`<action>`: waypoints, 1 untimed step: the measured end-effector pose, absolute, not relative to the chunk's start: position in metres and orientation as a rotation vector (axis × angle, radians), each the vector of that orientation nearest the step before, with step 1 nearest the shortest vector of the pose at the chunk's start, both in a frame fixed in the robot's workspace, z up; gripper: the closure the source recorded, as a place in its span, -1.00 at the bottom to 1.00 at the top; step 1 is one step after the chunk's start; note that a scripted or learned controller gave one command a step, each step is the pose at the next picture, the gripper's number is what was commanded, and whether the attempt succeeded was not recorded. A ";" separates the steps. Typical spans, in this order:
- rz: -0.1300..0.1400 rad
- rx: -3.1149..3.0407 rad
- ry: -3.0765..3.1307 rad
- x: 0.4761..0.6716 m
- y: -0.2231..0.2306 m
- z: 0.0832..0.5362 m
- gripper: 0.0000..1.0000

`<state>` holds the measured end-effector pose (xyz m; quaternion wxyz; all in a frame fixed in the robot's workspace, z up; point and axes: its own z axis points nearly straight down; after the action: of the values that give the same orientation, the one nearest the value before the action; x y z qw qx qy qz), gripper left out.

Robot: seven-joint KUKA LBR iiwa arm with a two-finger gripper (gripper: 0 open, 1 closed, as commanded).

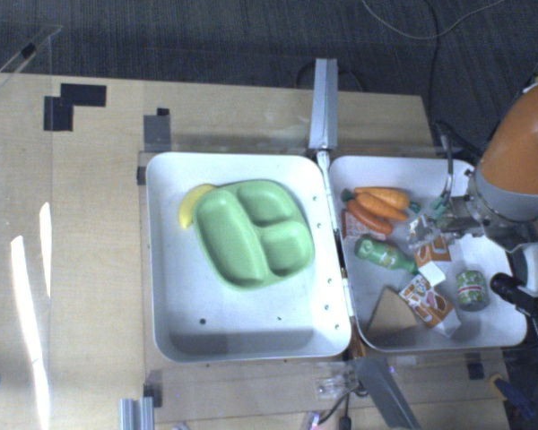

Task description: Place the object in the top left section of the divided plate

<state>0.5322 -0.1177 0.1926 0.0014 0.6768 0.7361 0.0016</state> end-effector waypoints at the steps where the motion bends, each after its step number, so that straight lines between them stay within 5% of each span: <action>1: 0.006 1.731 2.610 0.540 -0.116 0.314 1.00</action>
<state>0.5405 -0.1159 0.3142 0.0048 0.5528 0.8333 0.0020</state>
